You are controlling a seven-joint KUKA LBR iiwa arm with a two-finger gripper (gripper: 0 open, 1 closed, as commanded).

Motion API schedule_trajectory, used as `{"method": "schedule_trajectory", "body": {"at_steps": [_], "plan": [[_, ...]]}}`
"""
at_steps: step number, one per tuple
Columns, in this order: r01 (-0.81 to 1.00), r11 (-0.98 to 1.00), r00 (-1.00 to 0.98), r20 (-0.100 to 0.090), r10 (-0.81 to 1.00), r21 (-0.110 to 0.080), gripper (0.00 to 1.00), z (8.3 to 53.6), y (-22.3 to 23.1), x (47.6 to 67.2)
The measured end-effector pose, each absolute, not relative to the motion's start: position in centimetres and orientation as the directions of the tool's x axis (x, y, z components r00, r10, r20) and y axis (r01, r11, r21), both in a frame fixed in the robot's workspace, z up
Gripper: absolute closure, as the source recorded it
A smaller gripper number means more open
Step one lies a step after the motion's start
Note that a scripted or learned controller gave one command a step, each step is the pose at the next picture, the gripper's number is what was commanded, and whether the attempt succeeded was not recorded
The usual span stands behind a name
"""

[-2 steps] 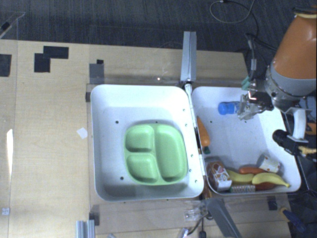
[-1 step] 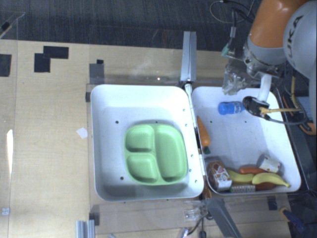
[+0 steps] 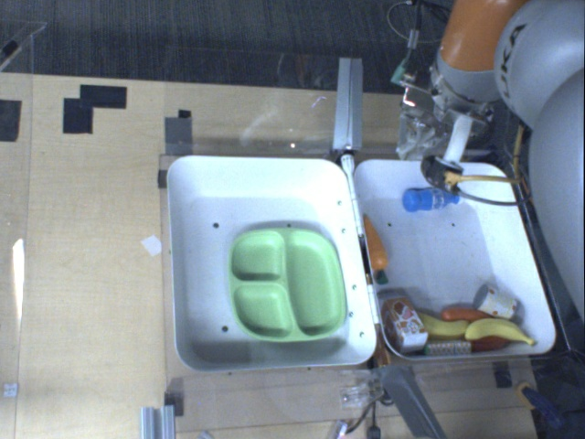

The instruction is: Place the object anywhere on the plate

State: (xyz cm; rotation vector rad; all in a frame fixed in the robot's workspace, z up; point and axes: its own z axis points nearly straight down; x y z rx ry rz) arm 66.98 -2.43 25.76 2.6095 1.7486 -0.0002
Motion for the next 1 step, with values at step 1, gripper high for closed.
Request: {"method": "schedule_trajectory", "body": {"at_steps": [1], "plan": [[0.854, -0.520, 0.520, 0.000, 0.854, -0.002, 1.00, 23.90, -0.65, 59.09]]}}
